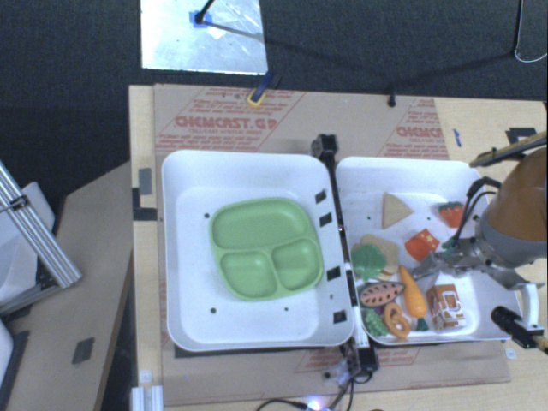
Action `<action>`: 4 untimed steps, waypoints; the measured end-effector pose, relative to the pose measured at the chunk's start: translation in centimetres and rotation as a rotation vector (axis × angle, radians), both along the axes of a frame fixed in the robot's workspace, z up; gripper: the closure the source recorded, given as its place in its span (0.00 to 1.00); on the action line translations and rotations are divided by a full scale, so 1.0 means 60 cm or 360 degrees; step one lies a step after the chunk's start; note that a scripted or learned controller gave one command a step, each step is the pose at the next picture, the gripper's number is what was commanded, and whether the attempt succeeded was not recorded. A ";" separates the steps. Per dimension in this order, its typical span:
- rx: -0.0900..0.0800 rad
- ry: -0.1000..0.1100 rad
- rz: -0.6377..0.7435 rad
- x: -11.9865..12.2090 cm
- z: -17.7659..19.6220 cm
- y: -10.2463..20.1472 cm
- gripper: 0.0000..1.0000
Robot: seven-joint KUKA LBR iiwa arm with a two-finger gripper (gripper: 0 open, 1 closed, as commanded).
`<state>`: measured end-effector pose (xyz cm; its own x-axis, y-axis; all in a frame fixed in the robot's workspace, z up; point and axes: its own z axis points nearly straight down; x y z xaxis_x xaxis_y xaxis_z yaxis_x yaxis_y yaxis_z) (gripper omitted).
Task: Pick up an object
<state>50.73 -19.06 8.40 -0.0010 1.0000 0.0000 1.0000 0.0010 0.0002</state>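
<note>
hovering low at the right bin (402,178) beside the red block (421,245) to line up a pick, jaws state impossible to tell, green tray (264,247) apart left.

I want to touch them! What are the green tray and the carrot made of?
The tray looks like smooth plastic: one even pale green, with soft rounded walls between its three sections. The carrot looks like toy plastic too, plain orange and slightly shiny, though it is too small to be sure.
</note>
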 end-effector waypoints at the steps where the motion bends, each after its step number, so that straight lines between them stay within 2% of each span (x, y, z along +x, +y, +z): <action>1: -0.0002 -0.0004 0.0000 0.001 0.019 -0.001 1.00; 3: -0.0005 -0.0013 0.0007 0.011 0.229 0.011 1.00; 4: -0.0002 -0.0004 0.0007 0.013 0.234 0.011 1.00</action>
